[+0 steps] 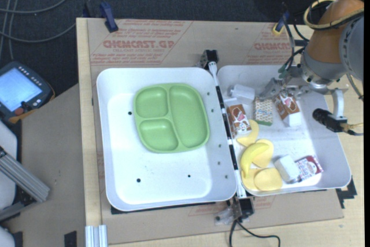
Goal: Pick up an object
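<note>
My gripper [282, 89] hangs low over the back of the right bin [335, 150], with the grey arm and its orange band coming in from the upper right. Its fingers look spread, open, with nothing between them. Just below it lie a red and white carton [288, 109] and a speckled packet [264, 112]. A small white block [242, 92] sits to its left. Further forward are a brown snack packet [237, 118], yellow banana-like pieces [257, 158], a white block [285, 168] and a red packet [310, 167].
The left bin [115, 142] holds a green divided plate [171, 117] toward its back. A ridge where the bin walls meet [225, 124] runs between the two bins. The right bin's things crowd its left and front.
</note>
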Tool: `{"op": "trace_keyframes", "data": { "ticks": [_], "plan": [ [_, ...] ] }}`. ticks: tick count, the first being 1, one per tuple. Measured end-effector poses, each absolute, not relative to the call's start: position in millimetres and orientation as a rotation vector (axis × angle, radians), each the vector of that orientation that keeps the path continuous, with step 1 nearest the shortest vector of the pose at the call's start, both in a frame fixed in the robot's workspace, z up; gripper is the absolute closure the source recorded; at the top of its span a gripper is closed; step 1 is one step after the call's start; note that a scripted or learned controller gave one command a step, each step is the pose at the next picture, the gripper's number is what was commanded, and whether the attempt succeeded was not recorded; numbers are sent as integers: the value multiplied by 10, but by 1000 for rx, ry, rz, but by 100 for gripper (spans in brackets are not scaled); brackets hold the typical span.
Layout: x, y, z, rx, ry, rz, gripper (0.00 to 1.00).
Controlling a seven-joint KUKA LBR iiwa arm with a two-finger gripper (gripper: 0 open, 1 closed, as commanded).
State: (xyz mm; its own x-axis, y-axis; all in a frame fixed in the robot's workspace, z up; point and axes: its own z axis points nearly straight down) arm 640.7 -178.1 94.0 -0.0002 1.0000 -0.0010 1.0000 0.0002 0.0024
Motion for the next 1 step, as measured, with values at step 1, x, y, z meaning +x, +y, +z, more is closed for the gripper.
{"op": "trace_keyframes", "data": {
  "ticks": [1],
  "plan": [
    [6417, -1781, 1050, 2218, 2218, 5, 100]
  ]
}}
